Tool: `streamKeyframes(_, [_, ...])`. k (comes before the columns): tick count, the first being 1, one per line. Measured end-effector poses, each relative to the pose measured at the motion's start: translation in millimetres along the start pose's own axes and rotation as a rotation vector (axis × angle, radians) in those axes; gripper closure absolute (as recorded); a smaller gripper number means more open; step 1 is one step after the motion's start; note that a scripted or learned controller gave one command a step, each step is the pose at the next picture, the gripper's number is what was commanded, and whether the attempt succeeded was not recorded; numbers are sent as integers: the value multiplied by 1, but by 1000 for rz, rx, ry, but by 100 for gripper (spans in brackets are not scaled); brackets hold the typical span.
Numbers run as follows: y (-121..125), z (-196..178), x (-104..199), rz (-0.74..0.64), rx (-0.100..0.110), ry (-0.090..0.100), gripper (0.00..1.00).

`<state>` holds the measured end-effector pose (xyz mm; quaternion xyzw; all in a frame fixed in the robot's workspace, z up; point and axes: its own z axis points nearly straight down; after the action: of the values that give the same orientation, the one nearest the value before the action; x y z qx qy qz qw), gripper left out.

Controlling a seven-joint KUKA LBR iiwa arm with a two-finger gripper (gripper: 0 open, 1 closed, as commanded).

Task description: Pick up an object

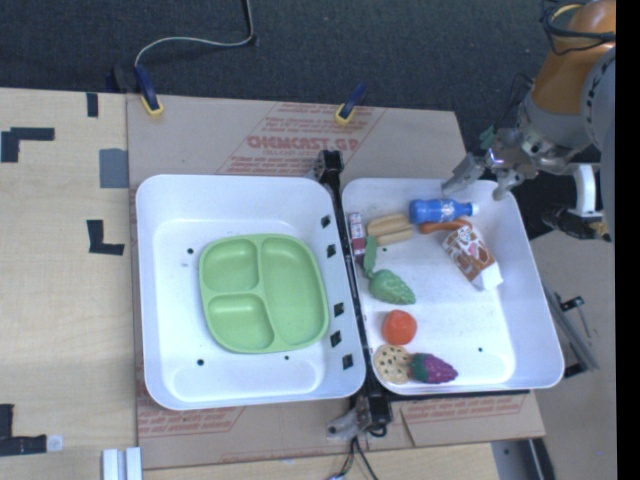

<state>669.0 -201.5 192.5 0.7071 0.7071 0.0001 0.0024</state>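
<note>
My gripper (482,179) hangs over the far edge of the right bin (520,298), open, with nothing between its fingers. Just below it lies a blue bottle (438,210) on its side, apart from the fingers. Beside the bottle are an orange carrot (441,227) and a tan bread roll (390,228). A brown and red packet (470,254) lies to the right. Further forward sit a green leafy vegetable (391,287), an orange-red tomato (400,325), a cookie (390,364) and purple grapes (434,369).
The left bin (170,218) holds a green divided plate (265,293). A small red and white tube (356,236) lies by the wall between the bins. Both bins rest on cardboard (290,138), with yellow clamps (350,108) at its far edge.
</note>
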Motion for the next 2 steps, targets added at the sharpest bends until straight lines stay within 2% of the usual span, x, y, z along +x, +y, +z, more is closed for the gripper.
streamKeyframes(1, [-34,82,61,-2,4,3,0])
streamKeyframes(2, [-30,24,-23,0,3,1,0])
